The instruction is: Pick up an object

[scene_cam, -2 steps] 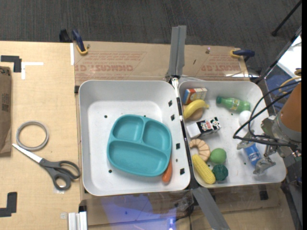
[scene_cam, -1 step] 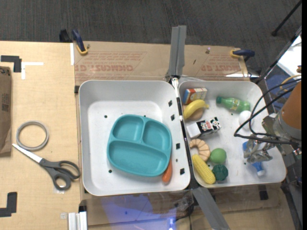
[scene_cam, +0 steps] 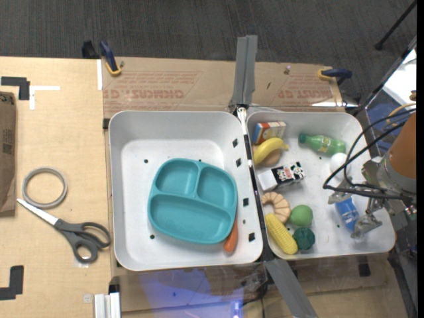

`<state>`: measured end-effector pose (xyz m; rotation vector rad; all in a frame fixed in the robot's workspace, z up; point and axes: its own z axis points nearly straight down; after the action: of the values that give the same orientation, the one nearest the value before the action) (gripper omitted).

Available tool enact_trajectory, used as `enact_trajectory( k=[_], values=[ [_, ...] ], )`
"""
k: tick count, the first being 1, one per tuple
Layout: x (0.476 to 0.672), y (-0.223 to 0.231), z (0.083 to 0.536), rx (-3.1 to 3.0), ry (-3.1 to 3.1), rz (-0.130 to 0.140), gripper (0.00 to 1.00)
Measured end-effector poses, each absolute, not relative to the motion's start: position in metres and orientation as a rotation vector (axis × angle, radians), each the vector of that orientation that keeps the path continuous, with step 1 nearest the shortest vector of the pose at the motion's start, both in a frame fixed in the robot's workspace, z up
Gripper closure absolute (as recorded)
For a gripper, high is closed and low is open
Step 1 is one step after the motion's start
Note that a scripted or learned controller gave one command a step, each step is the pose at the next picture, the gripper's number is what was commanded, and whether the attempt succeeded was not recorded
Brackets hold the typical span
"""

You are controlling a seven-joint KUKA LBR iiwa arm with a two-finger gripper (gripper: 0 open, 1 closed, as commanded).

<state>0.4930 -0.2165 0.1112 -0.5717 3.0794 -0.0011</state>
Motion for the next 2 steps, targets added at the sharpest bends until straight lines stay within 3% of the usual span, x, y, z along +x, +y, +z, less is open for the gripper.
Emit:
enact_trajectory(
  k=[1, 2],
  values=[
    [0.4887, -0.2164, 0.0918, -0.629, 3.076, 0.001, 0.0],
    [0.4904, -0.2153, 0.1013, -0.634, 3.072, -0.001, 1.0]
  ],
)
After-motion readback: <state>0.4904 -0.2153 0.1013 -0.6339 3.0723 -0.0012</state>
